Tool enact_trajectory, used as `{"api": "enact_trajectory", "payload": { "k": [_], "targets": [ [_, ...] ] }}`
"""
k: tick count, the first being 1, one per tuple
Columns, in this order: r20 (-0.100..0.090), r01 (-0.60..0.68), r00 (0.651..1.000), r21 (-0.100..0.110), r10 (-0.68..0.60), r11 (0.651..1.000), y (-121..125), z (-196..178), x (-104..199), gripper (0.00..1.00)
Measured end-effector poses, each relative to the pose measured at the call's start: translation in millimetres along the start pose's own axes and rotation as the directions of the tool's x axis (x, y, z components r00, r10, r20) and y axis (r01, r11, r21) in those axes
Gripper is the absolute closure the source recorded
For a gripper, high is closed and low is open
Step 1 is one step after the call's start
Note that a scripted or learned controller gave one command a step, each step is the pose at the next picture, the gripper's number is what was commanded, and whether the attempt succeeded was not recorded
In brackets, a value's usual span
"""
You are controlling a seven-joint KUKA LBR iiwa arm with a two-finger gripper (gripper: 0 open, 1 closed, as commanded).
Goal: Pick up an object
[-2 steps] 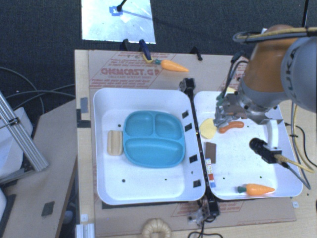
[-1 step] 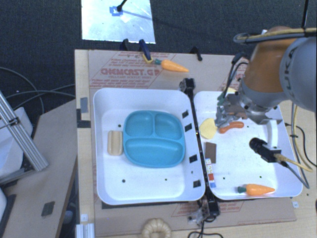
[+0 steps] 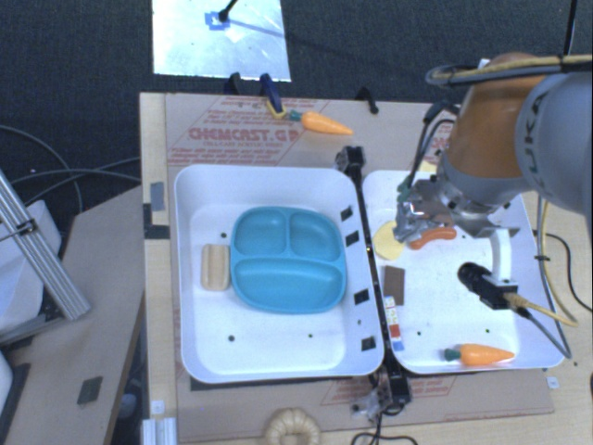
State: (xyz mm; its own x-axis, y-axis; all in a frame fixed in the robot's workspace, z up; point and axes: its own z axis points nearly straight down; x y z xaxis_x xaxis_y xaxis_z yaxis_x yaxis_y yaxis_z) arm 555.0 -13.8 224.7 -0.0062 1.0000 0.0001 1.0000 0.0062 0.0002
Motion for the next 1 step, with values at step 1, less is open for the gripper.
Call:
{"api": "enact_trajectory", "payload": {
  "k": [1],
  "targets": [
    [0.000, -0.005, 1.000, -0.002, 0.005, 1.000, 8.0, -0.3, -6.7, 1.00]
  ]
}}
